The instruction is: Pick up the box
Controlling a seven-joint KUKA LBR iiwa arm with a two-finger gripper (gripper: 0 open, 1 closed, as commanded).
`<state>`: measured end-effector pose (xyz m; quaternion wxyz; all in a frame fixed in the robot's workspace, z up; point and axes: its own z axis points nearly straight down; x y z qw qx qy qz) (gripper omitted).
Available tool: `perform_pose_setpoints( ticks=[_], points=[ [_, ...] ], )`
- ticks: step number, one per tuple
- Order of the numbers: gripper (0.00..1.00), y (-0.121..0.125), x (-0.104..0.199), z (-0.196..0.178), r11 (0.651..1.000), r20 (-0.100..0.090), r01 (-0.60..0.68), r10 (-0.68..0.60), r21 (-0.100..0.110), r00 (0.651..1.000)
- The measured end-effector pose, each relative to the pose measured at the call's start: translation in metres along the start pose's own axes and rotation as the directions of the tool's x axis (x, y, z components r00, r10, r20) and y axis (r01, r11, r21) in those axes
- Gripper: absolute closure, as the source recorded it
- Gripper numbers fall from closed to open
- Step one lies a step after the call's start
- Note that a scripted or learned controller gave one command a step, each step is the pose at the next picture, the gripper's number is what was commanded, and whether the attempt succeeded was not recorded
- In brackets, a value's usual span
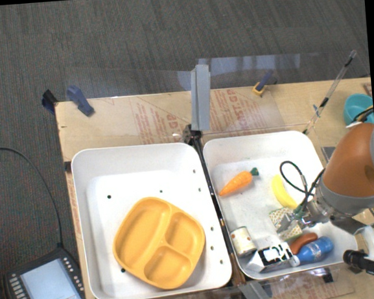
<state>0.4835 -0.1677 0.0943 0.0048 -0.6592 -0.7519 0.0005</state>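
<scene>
Bench (126, 121) carries two white bins side by side. Left bin (89, 180) holds a yellow divided tray (159, 242), tilted on the floor. Right bin (258, 147) is crowded. The arm (352, 173) enters from the right and sits over the bin's right side, its gripper (308, 214) low among the items; whether it is wide or narrow cannot be told. A carrot (237, 181) lies near the bin's top left. A banana (282, 192) lies just beside the gripper. The box (284, 219), patterned and small, sits at the gripper, partly hidden. Below it crowd a blue bottle (314, 251), a red item (303, 240), a black-and-white item (274, 255) and a small can (242, 241).
</scene>
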Motion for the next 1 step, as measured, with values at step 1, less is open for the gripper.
perform_pose_setpoints(
  ticks=[1],
  points=[
    [1.00,0.0704,0.1029,-0.0917,0.985,0.004,-0.175,0.175,-0.004,0.985]
  ],
)
